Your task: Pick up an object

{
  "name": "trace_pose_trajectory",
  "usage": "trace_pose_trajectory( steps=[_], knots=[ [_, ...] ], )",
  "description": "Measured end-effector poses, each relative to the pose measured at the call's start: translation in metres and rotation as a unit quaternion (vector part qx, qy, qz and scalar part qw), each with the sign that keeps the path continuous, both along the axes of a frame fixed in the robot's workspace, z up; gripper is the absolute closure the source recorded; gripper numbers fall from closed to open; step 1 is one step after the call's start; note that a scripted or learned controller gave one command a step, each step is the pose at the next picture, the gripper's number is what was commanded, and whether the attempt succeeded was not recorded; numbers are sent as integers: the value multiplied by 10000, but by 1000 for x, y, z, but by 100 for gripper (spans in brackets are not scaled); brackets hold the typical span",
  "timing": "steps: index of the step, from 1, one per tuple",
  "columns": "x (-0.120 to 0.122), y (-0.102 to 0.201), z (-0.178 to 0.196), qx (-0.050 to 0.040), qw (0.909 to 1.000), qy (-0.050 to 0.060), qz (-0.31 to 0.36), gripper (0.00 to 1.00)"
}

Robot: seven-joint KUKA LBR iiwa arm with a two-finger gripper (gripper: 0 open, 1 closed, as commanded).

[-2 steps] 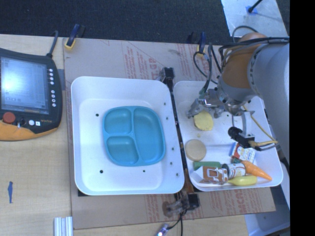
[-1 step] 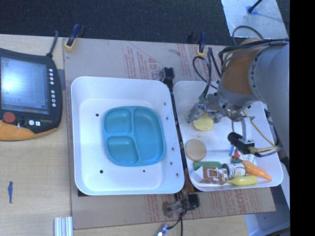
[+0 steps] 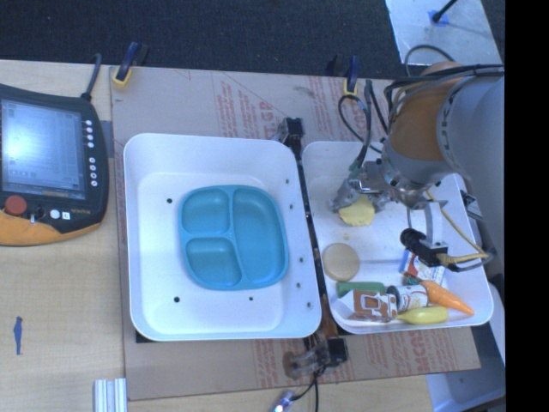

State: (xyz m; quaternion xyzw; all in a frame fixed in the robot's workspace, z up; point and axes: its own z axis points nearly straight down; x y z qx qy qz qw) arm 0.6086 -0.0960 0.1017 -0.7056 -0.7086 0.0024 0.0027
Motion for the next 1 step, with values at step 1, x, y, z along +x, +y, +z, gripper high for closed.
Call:
trace_pose_trajectory(
  steps=[1],
  knots=[
    [0, 77, 91, 4, 10000, -25, 4, 100]
  ],
)
